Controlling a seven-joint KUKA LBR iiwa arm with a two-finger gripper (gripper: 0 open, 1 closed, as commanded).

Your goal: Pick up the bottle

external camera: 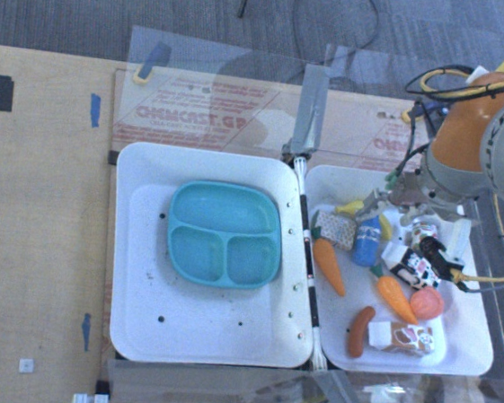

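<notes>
Fingers (395, 201) above blue bottle (367, 243); opening indeterminate, nothing visibly held. Bottle upright in right bin (479, 353) among carrots (328, 265), sausage (359, 331). Left bin (130, 318) containing teal divided plate (225, 235).

Light: bright, even, soft shadows
Glare: clear sheet (201, 91) at 12 o'clock
Focus: slightly soft overall, low resolution
</notes>
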